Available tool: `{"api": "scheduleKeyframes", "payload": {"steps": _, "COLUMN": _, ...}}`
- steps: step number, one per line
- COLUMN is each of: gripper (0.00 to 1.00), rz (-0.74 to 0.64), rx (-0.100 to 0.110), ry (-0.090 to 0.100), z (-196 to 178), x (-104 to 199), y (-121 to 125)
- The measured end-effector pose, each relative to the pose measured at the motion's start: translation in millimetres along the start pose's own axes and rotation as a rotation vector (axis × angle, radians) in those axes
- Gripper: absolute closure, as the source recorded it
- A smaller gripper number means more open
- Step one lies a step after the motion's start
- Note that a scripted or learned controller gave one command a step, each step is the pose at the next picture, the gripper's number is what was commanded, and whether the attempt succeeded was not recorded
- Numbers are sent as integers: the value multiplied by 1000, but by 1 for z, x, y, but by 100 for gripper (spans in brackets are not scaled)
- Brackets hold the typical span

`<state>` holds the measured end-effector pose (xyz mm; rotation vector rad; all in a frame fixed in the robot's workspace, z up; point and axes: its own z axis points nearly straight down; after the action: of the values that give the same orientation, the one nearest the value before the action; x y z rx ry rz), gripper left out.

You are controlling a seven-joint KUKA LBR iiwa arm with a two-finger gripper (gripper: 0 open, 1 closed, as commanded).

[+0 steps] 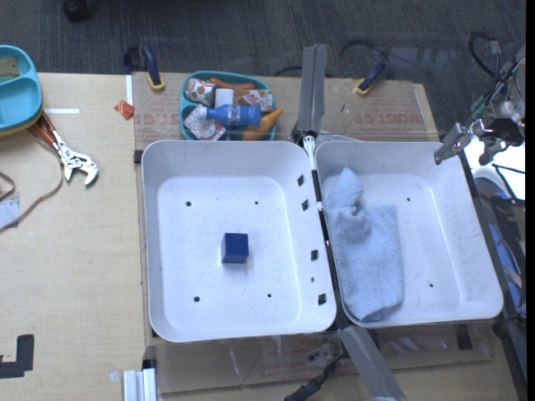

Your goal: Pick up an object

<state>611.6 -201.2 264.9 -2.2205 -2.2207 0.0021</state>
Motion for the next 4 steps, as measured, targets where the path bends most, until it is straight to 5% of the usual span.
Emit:
{"api": "scheduleKeyframes", "payload": {"steps": 1, "gripper": 100, "rz": -2, "rx": 1, "ry": -1, "z": -9, "x": 0, "y": 0}}
{"api": "scheduleKeyframes", "payload": {"steps": 2, "gripper": 100, "rz": 111, "rx": 1, "ry": -1, "z": 99, "x": 56, "y": 19}}
{"api": "scheduleKeyframes", "payload": {"steps": 3, "gripper": 100, "rz": 337, "rx": 2, "ry": 0, "z": 141, "x": 25, "y": -17}}
{"api": "scheduleKeyframes", "payload": {"steps": 4, "gripper": 0, "rz": 337, "rx": 2, "ry": 0, "z": 141, "x": 25, "y": -17}}
